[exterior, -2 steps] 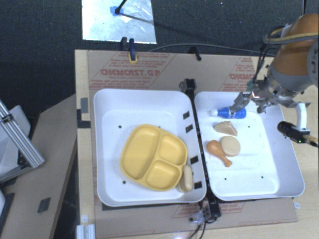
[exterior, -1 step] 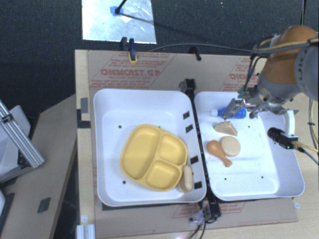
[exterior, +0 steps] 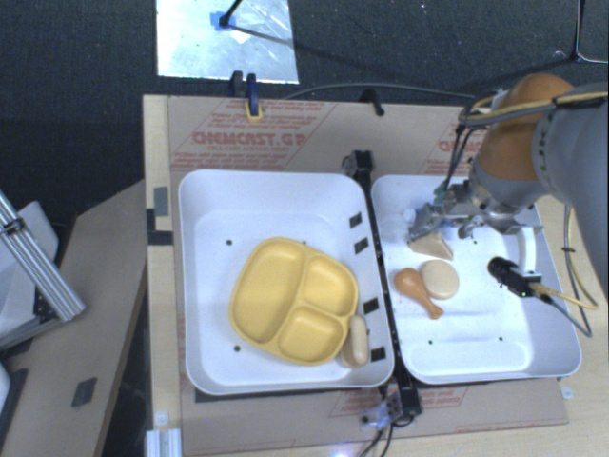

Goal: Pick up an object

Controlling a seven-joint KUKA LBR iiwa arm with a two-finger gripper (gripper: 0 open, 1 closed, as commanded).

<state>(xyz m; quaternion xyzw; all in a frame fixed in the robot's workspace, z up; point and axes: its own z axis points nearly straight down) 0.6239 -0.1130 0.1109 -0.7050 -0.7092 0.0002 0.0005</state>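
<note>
I see two white bins of smooth plastic with a soft shine; the left bin [exterior: 214, 255] holds a yellow tray [exterior: 295, 298] of matt, smooth plastic with moulded compartments. Beside this tray lies a pale bread-like piece [exterior: 357, 341] with a dull skin. In the right bin [exterior: 495, 350], the drumstick toy [exterior: 417, 289] and the round cream piece [exterior: 440, 278] look like slightly glossy plastic. The bench [exterior: 276, 131] under the bins looks like brown printed cardboard, matt. Behind it lies a shiny metal-looking sheet [exterior: 224, 27] on dark rough carpet [exterior: 76, 74]. The tool [exterior: 440, 215] looks metallic grey.
</note>
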